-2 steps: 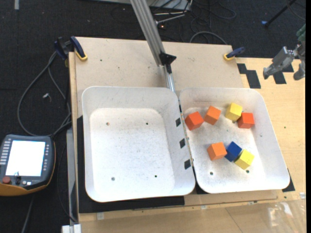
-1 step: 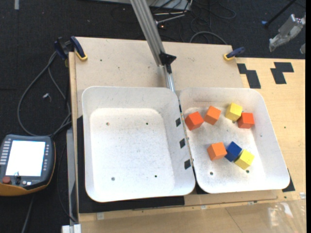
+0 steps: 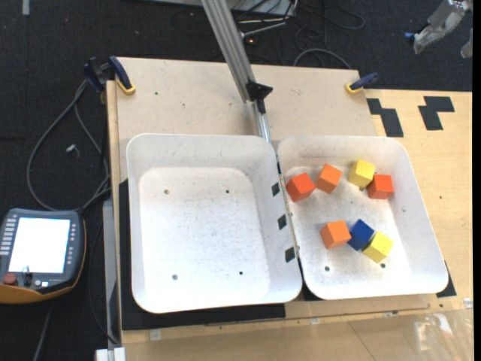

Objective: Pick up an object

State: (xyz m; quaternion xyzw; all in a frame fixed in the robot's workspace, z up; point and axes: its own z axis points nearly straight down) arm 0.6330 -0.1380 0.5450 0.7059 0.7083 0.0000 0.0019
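One fixed camera, high over my bench.
I look down at a slant, from well back, on both white bins [image 3: 143,201] side by side.

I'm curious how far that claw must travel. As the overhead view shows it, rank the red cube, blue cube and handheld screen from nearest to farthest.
From the gripper, top right, above the floor beyond the bench:
1. Red cube, at the right bin's far right side.
2. Blue cube, nearer the front of that bin.
3. Handheld screen, on the floor, far left.
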